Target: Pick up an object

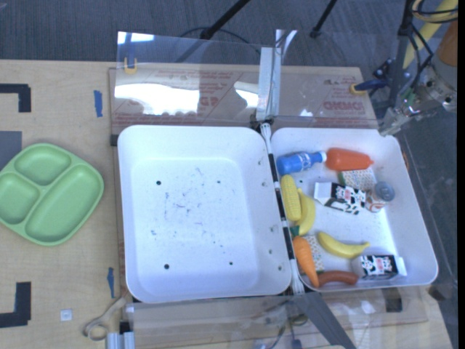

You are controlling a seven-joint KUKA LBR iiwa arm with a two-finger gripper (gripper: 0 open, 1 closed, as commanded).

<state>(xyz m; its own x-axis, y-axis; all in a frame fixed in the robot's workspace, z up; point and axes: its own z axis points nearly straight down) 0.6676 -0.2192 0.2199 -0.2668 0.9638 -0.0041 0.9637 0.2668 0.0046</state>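
The right bin (418,224) holds several toy foods. A blue bottle (298,162) and an orange piece (349,158) lie at its far end. A corn cob (290,197) rests along the left wall, with a cow-patterned carton (340,195) beside it. A banana (341,247), a carrot (305,260), a red sausage (338,277) and a second cow-patterned carton (379,266) lie at the near end. My gripper (391,123) hangs at the bin's far right corner, above the rim and apart from every object.
The left bin (192,209) stands against the right one. A green divided plate (47,193) lies on the bench at the far left. Clear upright panels (189,78) stand behind both bins. Tripod legs and yellow cables (436,6) crowd the top right.
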